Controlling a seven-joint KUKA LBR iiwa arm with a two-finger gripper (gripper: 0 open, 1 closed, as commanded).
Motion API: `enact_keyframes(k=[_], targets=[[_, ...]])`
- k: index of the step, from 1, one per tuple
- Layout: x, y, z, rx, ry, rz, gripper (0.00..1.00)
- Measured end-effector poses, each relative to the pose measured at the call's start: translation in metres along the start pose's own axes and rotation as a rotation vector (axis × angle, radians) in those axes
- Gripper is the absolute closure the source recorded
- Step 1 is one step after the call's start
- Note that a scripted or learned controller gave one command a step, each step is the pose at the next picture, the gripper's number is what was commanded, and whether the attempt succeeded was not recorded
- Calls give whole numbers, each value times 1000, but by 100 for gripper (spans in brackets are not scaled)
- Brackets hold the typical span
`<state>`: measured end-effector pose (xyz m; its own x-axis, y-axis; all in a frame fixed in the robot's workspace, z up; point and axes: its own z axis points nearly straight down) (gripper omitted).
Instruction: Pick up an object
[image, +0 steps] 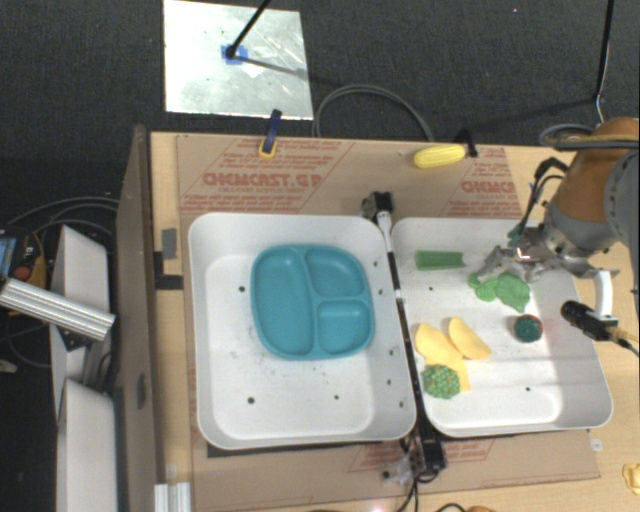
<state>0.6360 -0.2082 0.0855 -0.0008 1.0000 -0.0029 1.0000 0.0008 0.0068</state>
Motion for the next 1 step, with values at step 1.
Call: enact_keyframes(k=[1], targets=[[1, 21, -78, -4, 0, -5, 0]])
